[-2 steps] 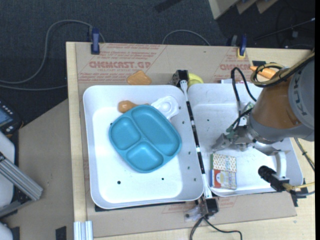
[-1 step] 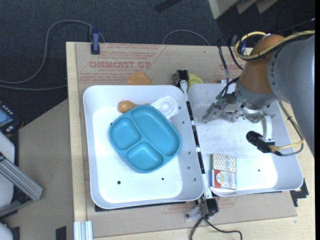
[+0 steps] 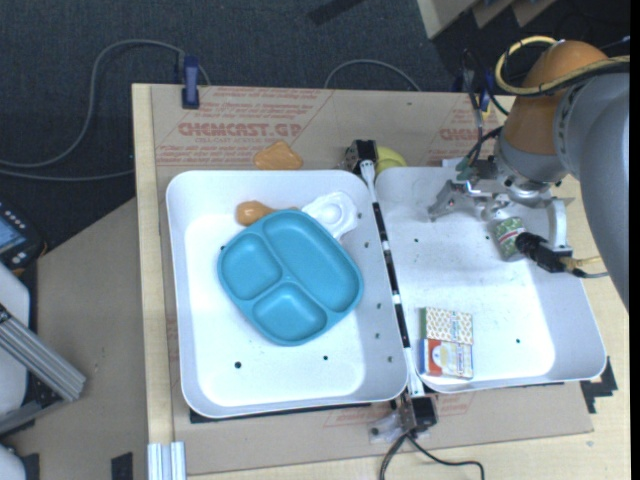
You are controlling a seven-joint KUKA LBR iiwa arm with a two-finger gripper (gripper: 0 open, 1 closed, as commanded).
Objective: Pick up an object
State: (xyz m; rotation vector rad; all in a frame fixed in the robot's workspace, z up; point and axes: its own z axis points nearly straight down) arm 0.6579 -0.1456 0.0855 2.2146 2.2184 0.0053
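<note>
Nearest, a small printed cardboard box (image 3: 447,342) lies flat at the front of the right white bin (image 3: 560,358). In the left white bin (image 3: 190,298) a blue three-compartment plastic plate (image 3: 290,275) partly covers an orange lump (image 3: 252,211) and a white plastic piece (image 3: 333,211). Farther back, the gripper (image 3: 485,200) hangs over the right bin's rear, near a green-labelled item (image 3: 508,237); whether it grips anything cannot be told.

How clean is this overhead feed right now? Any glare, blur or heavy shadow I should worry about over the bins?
Camera view: lighting is even and soft; the blue tray in the left bin and the small box in the right bin read sharp. The white bin floors are bright but not blown out. The gripper looks slightly soft, its fingers hard to resolve. Shadows are faint.
</note>
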